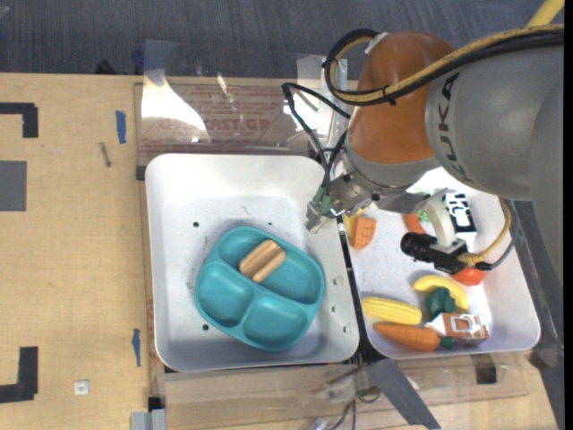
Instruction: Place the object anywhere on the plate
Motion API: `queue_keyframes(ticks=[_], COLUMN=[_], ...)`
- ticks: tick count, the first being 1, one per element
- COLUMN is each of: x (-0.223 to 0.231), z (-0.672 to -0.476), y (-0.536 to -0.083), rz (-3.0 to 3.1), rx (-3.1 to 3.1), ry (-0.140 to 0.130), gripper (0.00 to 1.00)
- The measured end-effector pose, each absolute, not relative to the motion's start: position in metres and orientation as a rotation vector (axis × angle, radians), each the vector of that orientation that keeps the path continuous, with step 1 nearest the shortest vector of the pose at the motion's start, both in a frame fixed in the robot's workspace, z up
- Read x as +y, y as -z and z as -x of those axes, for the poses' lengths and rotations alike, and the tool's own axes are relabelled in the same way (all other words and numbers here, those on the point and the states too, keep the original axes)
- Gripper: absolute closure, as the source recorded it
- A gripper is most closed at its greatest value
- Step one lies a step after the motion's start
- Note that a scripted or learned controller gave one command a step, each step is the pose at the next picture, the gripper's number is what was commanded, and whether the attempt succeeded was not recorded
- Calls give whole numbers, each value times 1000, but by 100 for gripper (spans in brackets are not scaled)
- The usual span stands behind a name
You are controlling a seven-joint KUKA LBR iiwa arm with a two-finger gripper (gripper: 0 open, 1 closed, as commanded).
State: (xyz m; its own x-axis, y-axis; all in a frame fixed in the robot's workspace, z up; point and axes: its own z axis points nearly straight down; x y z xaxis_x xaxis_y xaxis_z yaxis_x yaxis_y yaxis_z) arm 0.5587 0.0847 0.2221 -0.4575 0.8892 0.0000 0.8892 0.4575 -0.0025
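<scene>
**Roll on the plate, pincer up at the divide**

Pincer (324, 206) hangs over the top of the wall between the two bins, at the upper right corner of the left bin (179, 186). Whether it is open or closed cannot be told from this slant, and nothing can be seen in its grasp.

A tan roll (261, 259) lies in the top compartment of the teal plate (219, 298), tilted, resting fully inside the rim. Judged from that, the placing looks done; only pulling the arm clear would be left.

Roll sits down and to the left of the pincer, near but apart, not touching it.
</scene>
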Motion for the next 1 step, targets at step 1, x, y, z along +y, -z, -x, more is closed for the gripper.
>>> queue_keyframes(ticks=[1], x=[85], z=[-559], y=[-222], rz=[1636], rx=[-2681], ry=[-3], gripper=[0])
